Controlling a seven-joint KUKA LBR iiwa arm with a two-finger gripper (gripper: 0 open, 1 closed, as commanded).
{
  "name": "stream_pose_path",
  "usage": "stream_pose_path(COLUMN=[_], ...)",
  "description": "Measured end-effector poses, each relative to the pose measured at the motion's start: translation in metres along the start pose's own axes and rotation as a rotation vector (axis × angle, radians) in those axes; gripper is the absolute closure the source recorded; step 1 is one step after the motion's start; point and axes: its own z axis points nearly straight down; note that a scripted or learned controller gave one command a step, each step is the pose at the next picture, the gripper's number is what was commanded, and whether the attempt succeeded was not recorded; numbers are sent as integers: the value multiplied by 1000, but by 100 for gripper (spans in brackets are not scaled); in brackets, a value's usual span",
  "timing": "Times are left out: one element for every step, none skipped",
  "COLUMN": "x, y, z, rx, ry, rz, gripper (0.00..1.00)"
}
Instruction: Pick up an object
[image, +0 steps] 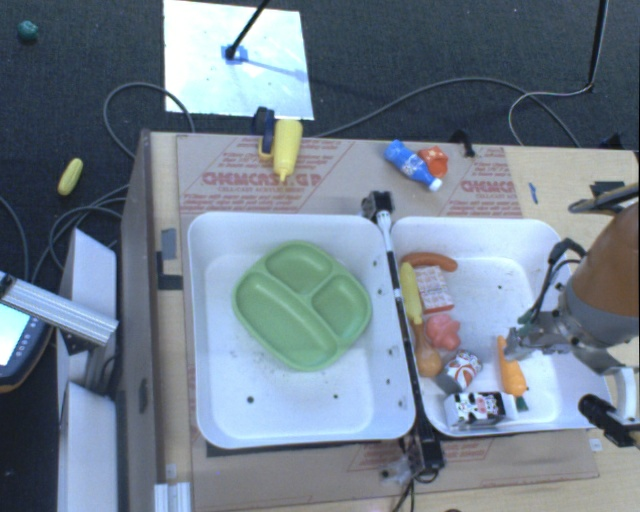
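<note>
A: Well, where does the arm (610, 275) stand?

B: It comes in over the bench's (330, 165) right edge, and its claw (518, 345) hangs low in the right bin (520, 240), just above the orange carrot (512, 374). Whether the claw is spread or closed I cannot tell; it is too small and blurred.

A: And what lies there to pick?

B: Along the right bin's left wall lie a yellow banana (410, 291), a sausage (429, 262) and a red-and-white packet (436, 291) beside it. Below them sit a pink lump (443, 329), a red-and-white ball (462, 369), and a black-and-white carton (478, 408) near the bin's front edge.

A: The left bin (230, 400)?

B: It holds a green divided plate (302, 304). At the bench's far edge lie a yellow bottle (285, 146) and a blue bottle (412, 163).
</note>
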Motion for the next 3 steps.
stream_pose_path(x=[-21, -17, -18], y=[0, 71, 70], z=[-30, -36, -36], rx=[0, 1, 1], ry=[-2, -1, -1], rz=[1, -2, -2], gripper=[100, 100, 0])
